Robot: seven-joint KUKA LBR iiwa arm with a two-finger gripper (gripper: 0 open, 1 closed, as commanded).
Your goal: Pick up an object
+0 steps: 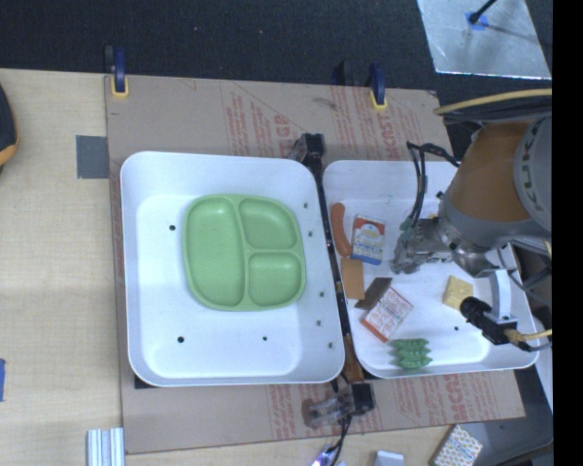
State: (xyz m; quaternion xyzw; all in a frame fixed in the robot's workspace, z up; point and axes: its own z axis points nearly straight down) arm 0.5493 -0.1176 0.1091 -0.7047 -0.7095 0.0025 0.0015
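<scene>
While we look from the left, the green plate [243, 251] sits in the left bin [151, 260], far from our gripper [408, 257]. We use the gripper as our mark. It hangs low over the right bin [369, 352]. Left of it, very close, lies the small snack packet [367, 240], pointing up and down the bin. Farther left is the long orange stick [340, 227], lying the same way. Below the gripper are the red and white packet [389, 314] and the green toy [409, 352]. Right of it sits the yellow block [458, 291]. We think the snack packet is nearest to grab. The wrist hides the gripper's tip, so we cannot tell if it holds anything.
</scene>
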